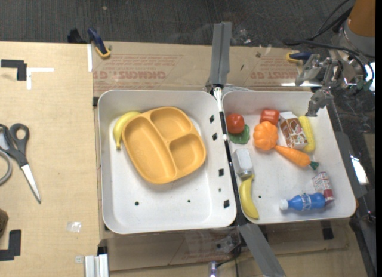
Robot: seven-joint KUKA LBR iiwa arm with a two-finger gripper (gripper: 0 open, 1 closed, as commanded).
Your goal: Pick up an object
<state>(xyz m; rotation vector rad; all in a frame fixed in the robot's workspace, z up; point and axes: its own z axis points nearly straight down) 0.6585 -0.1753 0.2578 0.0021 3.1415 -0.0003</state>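
The gripper hangs over the right bin's far right corner; finger state cannot be determined. Nearby lies a white-brown carton beside a yellow banana.

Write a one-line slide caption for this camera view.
Pincer poised over the right bin's far rim, above toy food; a yellow divided plate and banana lie in the left bin.

Wooden bench, dark carpet floor

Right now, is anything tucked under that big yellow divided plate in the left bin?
Yes: a banana pokes out from under the plate along its upper-left edge. The rest of the banana is covered, as is anything else lying beneath the plate.
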